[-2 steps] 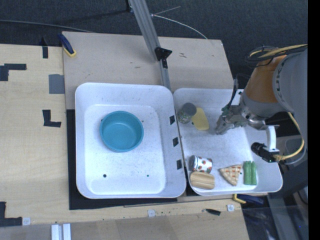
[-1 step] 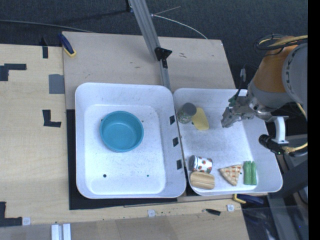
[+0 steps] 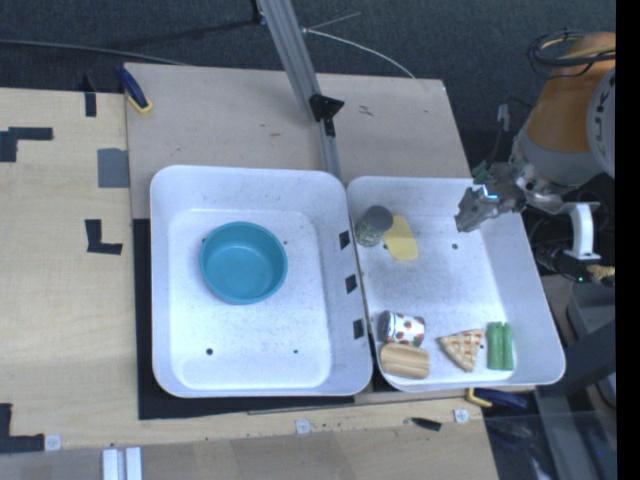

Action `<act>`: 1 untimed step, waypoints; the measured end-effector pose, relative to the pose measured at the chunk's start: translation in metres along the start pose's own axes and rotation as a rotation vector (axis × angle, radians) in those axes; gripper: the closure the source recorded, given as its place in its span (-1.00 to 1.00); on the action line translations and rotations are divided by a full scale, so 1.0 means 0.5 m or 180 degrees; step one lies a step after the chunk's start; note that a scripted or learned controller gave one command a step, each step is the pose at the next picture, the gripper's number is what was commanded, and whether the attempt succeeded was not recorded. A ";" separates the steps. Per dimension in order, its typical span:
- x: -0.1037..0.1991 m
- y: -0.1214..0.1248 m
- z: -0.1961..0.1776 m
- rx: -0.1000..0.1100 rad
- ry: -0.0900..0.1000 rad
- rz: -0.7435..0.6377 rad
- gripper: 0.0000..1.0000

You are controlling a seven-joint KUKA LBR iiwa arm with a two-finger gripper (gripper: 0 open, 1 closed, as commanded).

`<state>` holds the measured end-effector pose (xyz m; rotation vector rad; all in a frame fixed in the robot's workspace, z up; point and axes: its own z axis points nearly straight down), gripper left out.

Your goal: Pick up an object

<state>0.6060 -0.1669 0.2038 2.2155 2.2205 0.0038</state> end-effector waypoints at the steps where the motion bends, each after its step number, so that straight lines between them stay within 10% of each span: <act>1: 0.011 0.020 -0.111 0.0001 0.0000 -0.0001 1.00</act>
